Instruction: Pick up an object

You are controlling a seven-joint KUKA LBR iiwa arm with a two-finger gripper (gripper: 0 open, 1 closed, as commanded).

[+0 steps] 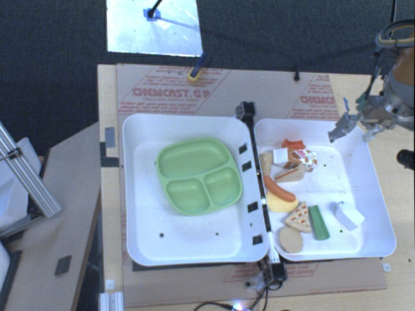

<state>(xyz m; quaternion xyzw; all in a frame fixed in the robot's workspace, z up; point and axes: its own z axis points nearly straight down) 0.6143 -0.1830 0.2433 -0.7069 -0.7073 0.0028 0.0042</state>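
The right bin (363, 173) holds several toy foods along its left side: an orange-red piece (293, 144), a red and white packet (303, 157), a sandwich wedge (290, 172), a sausage (279, 189), a yellow cheese piece (281, 203), a pizza slice (299, 218), a green stick (318, 222), a tan round cookie (290, 240) and a white block (347, 214). My gripper (355, 127) hangs over the bin's far right corner, well apart from the foods. Its fingers stand spread with nothing between them.
The left bin (142, 232) carries a green three-compartment plate (199, 175). A black divider with clips (254, 180) separates the bins. A metal frame (26, 180) stands at the far left. Bare floor fills the right bin's right half.
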